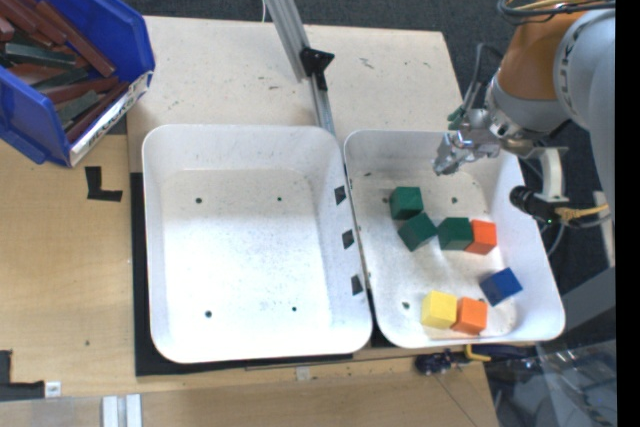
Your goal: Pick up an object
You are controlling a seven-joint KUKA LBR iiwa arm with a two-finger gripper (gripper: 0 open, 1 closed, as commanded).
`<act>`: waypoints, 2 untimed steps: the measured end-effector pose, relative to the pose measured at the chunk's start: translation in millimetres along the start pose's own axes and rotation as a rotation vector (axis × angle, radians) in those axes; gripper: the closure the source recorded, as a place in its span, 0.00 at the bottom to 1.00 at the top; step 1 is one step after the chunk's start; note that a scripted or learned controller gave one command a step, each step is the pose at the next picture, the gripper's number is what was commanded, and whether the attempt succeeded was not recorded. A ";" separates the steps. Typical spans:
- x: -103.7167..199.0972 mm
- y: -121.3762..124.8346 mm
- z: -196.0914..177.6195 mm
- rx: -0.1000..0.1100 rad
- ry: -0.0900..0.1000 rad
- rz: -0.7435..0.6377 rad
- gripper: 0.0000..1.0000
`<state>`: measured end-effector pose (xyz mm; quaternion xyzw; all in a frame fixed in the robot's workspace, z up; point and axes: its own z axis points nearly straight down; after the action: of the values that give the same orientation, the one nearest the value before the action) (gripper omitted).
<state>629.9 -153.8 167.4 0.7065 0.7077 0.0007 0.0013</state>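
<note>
The right bin (385,155) holds several small blocks. Three green cubes lie near its middle: one (405,202) at the top, one (417,232) below it, one (454,233) to the right. An orange cube (483,237) touches that last green one. Lower down sit a blue cube (500,285), a yellow cube (438,309) and another orange cube (471,315). My gripper (447,161) hangs over the bin's upper right part, above and to the right of the top green cube, with nothing seen between its fingers.
The left bin (250,235) lies beside the right one. A blue crate (70,55) with brown sticks stands at the top left. A slanted metal rail (285,5) runs down to the bins' shared edge.
</note>
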 end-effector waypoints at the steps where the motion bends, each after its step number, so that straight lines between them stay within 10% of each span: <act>1: 1.3 -0.4 -42.7 0.000 0.000 0.000 1.00; 2: 1.4 -0.3 -40.0 0.003 0.000 0.001 1.00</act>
<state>629.5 -152.4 207.4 0.7068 0.7074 -0.0006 0.0001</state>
